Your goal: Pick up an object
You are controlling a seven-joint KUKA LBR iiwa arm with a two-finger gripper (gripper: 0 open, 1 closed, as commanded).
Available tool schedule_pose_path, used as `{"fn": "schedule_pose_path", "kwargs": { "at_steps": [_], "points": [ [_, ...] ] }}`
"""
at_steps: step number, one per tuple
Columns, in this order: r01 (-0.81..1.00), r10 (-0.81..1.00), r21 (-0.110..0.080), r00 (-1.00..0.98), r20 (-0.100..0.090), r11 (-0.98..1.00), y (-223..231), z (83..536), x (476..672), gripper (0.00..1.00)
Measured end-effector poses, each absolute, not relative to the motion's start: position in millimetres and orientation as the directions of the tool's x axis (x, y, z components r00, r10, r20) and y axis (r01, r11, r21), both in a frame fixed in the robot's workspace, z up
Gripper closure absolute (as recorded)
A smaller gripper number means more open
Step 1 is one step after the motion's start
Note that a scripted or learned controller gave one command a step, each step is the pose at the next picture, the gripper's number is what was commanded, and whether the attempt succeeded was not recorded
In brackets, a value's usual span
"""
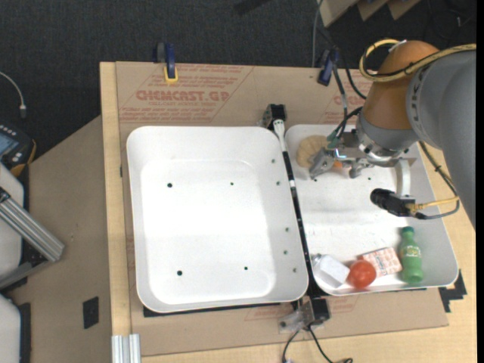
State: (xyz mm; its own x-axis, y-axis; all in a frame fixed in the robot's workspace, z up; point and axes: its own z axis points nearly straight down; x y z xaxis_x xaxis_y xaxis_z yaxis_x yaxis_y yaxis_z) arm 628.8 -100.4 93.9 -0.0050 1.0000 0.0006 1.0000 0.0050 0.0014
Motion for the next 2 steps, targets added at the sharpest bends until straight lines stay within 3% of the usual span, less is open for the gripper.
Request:
{"fn": "schedule_pose_path", "kwargs": {
  "at_steps": [1, 2],
  "points": [
    [1.000, 1.000, 0.000, 0.007, -0.004, -0.007, -175.9, 131.8, 593.6, 0.00],
    [1.000, 1.000, -0.007, 0.001, 0.002, -0.001, -174.2, 81.5, 583.3, 0.00]
  ]
}}
